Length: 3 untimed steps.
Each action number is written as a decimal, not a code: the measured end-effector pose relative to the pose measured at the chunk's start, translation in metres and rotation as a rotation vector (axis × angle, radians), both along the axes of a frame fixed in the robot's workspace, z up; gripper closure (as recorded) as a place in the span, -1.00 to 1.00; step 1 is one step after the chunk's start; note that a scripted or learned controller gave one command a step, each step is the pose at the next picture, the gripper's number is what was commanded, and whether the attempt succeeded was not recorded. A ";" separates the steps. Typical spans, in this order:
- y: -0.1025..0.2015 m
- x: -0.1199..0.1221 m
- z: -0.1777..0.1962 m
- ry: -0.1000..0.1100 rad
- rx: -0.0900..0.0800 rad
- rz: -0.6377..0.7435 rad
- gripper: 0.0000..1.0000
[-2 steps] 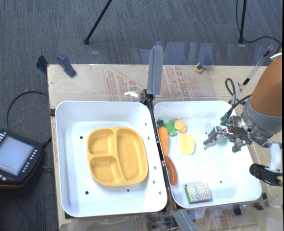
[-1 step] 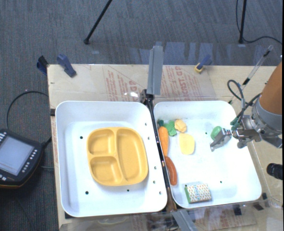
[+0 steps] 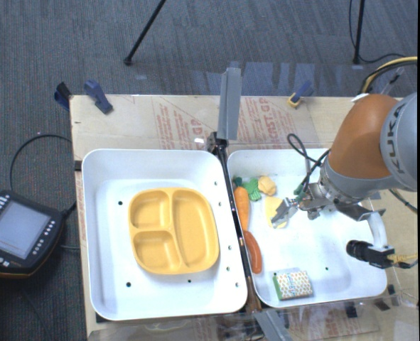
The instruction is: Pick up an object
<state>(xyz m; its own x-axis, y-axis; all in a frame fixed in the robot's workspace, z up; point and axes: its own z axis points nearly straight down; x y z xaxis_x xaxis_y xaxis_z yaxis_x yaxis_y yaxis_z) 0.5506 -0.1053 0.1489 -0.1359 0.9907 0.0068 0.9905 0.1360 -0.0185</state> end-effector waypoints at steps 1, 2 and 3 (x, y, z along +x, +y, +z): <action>0.010 0.035 -0.065 -0.013 -0.002 0.067 -1.00; 0.008 0.034 -0.058 -0.008 0.000 0.061 1.00; 0.058 0.096 0.041 -0.025 -0.002 0.092 1.00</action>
